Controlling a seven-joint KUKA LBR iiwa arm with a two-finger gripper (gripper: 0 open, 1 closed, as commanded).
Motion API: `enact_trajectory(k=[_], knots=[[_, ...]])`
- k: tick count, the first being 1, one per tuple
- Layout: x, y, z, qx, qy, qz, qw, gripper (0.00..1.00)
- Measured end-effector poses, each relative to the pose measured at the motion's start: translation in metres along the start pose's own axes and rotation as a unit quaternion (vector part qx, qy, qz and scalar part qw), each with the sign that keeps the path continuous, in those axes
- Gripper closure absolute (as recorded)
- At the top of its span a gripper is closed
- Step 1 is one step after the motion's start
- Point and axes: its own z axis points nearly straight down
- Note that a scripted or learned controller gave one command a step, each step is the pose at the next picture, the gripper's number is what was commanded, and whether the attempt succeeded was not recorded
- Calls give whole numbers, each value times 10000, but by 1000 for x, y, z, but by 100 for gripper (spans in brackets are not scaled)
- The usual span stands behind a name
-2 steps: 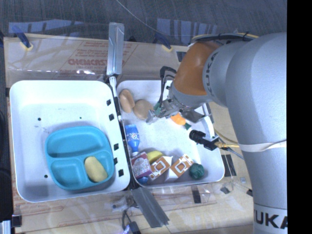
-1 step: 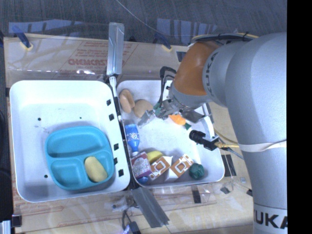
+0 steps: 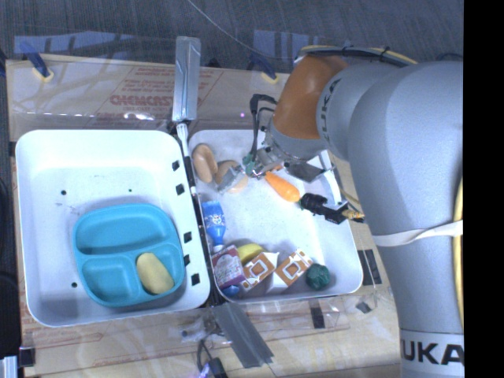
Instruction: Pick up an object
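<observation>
The claw (image 3: 253, 165) hangs low over the far end of the right bin (image 3: 346, 252), under the grey arm (image 3: 378, 132) with its orange band. From this slant I cannot tell whether it is open or closed, and nothing can be seen gripped in it. The things that could be picked up all lie around it in that bin. A small tan lump (image 3: 229, 173) sits just beside the claw on the side of the divider, and a tan bread roll (image 3: 204, 162) lies next to that, against the bin wall. An orange carrot (image 3: 282, 186) lies close on the claw's other side, tilted. Nearer the camera, a blue bottle (image 3: 213, 220) lies along the divider. Along the near wall a red packet (image 3: 227, 269), a yellow fruit (image 3: 250, 251), two orange-and-white cartons (image 3: 260, 271) and a green lump (image 3: 318, 276) are crowded in a row. The left bin (image 3: 47, 172) holds a blue divided plate (image 3: 118, 235) with a yellow potato (image 3: 155, 273) in one near compartment.
</observation>
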Motion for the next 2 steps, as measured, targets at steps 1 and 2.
enact_trajectory(k=[1,2], knots=[[-1,0,-12,3,-3,-17,10000,100],[0,0,-11,8,0,-17,10000,0]])
